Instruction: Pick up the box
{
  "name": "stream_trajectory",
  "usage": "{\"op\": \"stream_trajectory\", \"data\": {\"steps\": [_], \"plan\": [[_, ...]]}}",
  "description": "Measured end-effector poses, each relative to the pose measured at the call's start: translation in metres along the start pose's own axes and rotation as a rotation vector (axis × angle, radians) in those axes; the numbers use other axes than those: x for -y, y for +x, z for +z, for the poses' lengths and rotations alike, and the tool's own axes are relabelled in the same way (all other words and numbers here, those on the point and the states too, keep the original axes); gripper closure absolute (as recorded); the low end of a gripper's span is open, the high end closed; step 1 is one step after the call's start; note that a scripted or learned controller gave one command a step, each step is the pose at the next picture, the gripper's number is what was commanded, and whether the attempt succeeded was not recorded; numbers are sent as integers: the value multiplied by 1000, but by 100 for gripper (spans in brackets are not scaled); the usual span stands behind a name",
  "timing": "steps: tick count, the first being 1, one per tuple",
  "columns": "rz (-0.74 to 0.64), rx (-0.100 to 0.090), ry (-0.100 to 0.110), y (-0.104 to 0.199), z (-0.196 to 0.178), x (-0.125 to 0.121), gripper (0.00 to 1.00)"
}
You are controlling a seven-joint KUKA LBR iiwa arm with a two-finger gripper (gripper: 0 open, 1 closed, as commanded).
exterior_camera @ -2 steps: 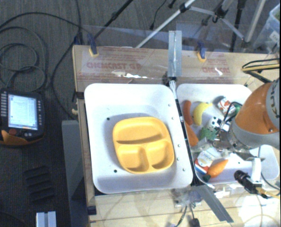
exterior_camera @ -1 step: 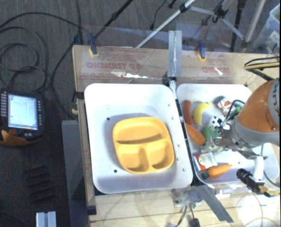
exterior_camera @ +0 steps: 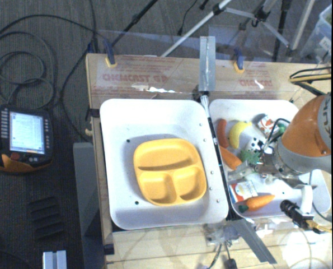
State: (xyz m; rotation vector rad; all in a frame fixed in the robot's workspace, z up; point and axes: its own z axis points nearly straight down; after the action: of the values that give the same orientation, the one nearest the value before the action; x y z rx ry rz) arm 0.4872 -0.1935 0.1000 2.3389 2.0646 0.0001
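I'm down over the box, light and stiff I'd guess, best pinched across its narrow sides.

Divided tray lies in the left bin — carrot in the right bin.

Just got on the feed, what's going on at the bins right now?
The arm is reaching into the right bin from the right, low over a clutter of items: carrots, a yellow piece and a small white-and-red box. The end effector is hidden among them, so nothing is visibly held. The left bin holds a yellow divided tray, untouched.
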Motion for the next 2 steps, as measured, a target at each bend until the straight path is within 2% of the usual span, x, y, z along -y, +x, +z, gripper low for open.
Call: {"op": "stream_trajectory", "data": {"steps": [1, 2], "plan": [[-138, 8, -6, 12, 8, 2, 0], [-257, 28, -23, 20, 4, 1, 0]]}}
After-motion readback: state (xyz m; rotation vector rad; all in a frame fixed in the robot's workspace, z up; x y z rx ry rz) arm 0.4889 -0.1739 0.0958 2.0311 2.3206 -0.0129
